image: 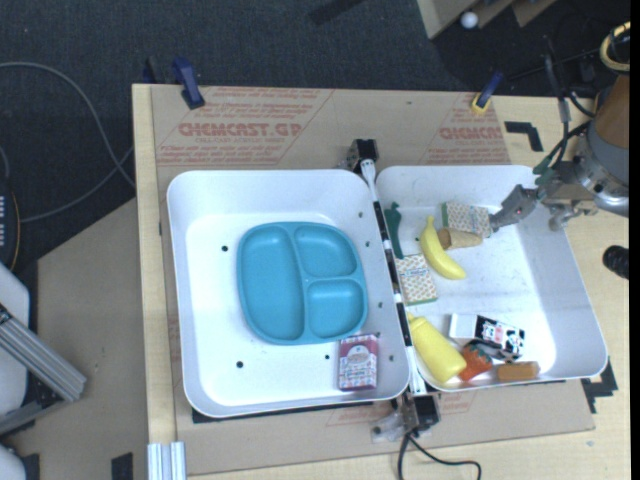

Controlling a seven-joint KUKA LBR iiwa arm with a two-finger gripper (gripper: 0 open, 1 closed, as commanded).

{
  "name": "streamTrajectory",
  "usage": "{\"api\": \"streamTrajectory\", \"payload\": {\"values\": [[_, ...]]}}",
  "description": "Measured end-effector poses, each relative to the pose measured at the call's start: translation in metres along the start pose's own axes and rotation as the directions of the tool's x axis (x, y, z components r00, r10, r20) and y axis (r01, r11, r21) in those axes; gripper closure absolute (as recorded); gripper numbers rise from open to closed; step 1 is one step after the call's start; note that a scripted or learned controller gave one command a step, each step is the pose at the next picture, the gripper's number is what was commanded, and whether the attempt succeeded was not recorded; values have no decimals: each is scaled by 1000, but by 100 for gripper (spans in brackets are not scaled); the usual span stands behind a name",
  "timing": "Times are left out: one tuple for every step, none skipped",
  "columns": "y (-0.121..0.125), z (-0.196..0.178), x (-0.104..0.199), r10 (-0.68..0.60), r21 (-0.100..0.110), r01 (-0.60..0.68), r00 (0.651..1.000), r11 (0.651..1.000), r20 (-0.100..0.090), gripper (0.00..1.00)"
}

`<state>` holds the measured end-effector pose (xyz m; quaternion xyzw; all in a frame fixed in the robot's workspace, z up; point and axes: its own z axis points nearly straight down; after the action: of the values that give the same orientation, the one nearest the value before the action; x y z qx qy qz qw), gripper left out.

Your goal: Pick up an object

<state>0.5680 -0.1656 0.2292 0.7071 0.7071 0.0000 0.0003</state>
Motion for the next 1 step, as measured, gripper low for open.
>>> {"api": "streamTrajectory", "payload": {"values": [[43,50,45,-2,1,2,1000,1000,-2,0]]}}
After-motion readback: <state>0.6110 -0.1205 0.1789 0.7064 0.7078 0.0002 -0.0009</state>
